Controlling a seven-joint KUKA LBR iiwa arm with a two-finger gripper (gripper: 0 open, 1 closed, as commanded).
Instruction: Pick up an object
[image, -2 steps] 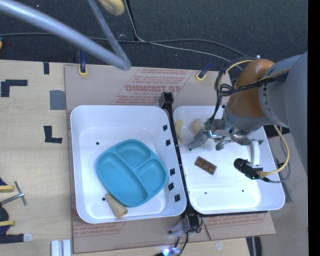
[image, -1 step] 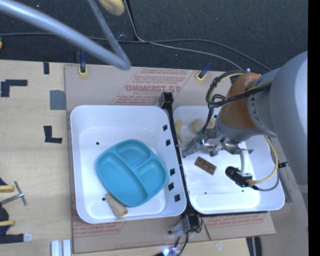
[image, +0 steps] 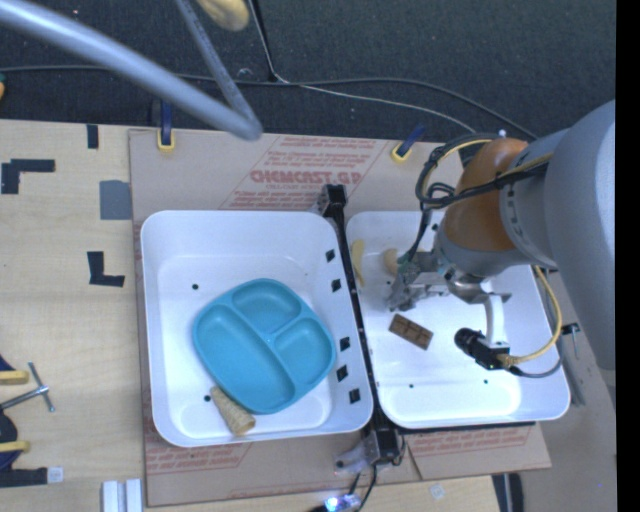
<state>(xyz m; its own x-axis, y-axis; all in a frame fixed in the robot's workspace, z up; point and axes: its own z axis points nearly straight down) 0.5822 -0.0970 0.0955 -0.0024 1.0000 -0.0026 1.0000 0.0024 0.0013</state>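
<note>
Pale wood tabletop (image: 60, 300) runs along the left, marked with black tape pieces, and a brown cardboard sheet (image: 290, 170) lies under the two white bins. Dark carpet and loose cables fill the top of the view.

Farthest left of the two, the left bin (image: 165, 250) holds a blue divided plate (image: 262, 343) and, just below it near the front wall, a tan cone-shaped piece (image: 231, 411). A black divider with clips (image: 345, 290) separates the bins.

In the right bin (image: 530, 400), a small pale object (image: 390, 262) lies near the back left corner, beside a thin yellow strip (image: 358, 262). A brown rectangular block (image: 410, 331) lies on the bin floor, its long axis running from upper left to lower right.

Over this bin, the hand (image: 405, 290) points down, just above and slightly left of the brown block; whether it is released or clenched I cannot tell, and nothing visibly sits in it. The block is probably the nearest candidate: a short shift toward the front and right should bring the hand over it, approaching across its narrow width.
</note>
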